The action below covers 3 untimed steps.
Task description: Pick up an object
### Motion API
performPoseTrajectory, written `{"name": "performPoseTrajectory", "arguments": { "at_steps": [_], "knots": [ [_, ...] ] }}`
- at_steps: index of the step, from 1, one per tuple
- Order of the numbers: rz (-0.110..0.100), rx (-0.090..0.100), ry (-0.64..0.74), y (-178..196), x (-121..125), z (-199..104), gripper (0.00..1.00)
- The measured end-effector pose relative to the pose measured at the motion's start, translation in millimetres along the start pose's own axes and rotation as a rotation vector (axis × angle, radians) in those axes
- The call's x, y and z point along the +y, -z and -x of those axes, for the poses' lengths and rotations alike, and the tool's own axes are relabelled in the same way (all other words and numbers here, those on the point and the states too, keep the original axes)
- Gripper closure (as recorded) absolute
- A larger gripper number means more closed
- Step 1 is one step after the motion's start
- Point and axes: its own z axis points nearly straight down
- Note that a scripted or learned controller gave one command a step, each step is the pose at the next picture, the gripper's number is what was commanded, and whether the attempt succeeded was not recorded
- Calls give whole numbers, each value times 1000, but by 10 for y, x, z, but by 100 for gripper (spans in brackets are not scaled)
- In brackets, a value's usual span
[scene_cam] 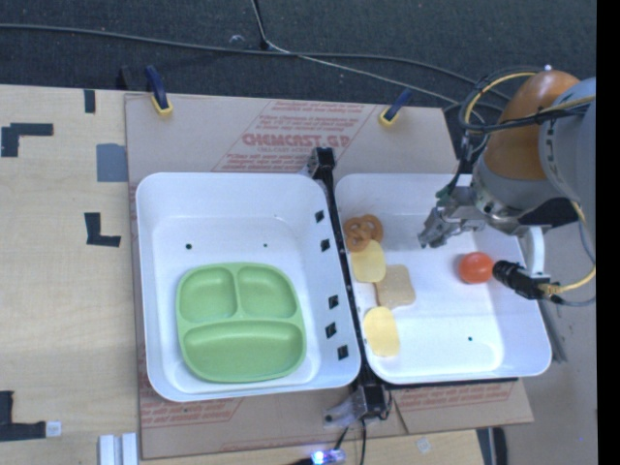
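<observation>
**Claw low in the right bin, nothing seen in its grip**

Hangs over the back half of the right bin (523, 356), the claw (433, 234) — dark, metallic, angled down and to the left from the grey wrist and its orange band (528, 124). Whether spread or pinched, cannot tell: too small and dark. Nothing visible clamped there.

Just to its right and a little nearer the camera, a small round red-orange ball (475, 267), smooth, apart from the tips. To its left, against the bin's dividing wall, a brown pretzel-shaped piece (364, 229), knotted and holed. Below that, a pale yellow rounded piece (368, 262), then a tan square slice (395, 285) like toast, then a second yellow oval (382, 331) — a loose column, neighbours touching or nearly.

Further left, across the black clips, the left bin (160, 211) — shallow, glossy white plastic — with a matte green three-compartment tray (239, 322), corners rounded.

Beneath both, a cardboard sheet (291, 139) with red print.
</observation>
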Motion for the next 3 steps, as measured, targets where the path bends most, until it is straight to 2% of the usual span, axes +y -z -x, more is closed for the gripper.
{"name": "performPoseTrajectory", "arguments": {
  "at_steps": [1,2,3],
  "knots": [
    [2,-1,0,508,83,69,100],
    [4,-2,0,1131,45,97,100],
    [-4,2,4,1023,-18,-424,100]
  ]
}}
